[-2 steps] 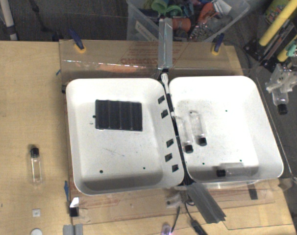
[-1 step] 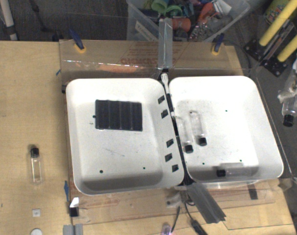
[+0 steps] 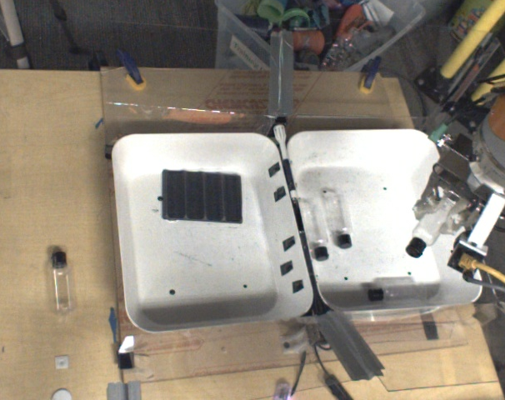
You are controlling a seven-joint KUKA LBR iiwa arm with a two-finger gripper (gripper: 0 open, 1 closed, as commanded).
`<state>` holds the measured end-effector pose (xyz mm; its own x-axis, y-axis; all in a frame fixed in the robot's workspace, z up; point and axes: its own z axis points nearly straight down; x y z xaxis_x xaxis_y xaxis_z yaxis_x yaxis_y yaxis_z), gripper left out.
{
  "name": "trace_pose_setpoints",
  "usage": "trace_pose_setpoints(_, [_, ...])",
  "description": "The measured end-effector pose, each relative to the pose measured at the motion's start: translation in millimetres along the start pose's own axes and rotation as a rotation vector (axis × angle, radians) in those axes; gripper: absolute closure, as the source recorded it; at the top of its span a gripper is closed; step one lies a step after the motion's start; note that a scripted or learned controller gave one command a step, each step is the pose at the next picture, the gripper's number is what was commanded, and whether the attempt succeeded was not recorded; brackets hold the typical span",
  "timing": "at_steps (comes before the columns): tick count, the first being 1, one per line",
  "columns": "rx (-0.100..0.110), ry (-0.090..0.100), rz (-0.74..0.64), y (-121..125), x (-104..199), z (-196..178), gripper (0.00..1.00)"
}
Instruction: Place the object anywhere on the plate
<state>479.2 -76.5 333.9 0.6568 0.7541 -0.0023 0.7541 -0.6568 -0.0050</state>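
We see the gripper (image 3: 440,213) at the right edge of the right bin (image 3: 377,152), closed around a clear vial (image 3: 425,233). The vial's glass body sits between the metal fingers (image 3: 433,197). It hangs tilted, with its black cap (image 3: 417,246) at the low end pointing toward the bin's front-left. The grey arm (image 3: 496,152) comes in from the right above it.

Further in, we find two more clear vials (image 3: 321,223) lying side by side near the middle of the right bin, close to its left wall, their black caps toward the front edge. Another clear vial (image 3: 394,291) lies along the right bin's front rim.

In the left bin (image 3: 132,248), the plate (image 3: 202,197) is a dark ribbed rectangle lying flat, toward the back and centre, well apart from the held vial.

Out on the desk (image 3: 36,140), left of both bins, one more vial (image 3: 61,278) lies near the front-left corner. A clear tub of coloured items (image 3: 319,11) stands behind the bins.
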Motion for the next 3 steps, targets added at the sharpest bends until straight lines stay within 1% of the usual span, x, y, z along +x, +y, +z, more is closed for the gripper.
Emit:
trace_pose_setpoints(1, [-0.005, 0.002, 0.308, 39.6, -0.5, -100.8, 1.0])
trace_pose_setpoints(2, [0.0, 0.001, 0.629, 3.0, 7.0, 38.5, 1.0])
trace_pose_setpoints(3, [-0.005, 0.002, 0.21, 92.7, -12.9, 26.5, 1.0])
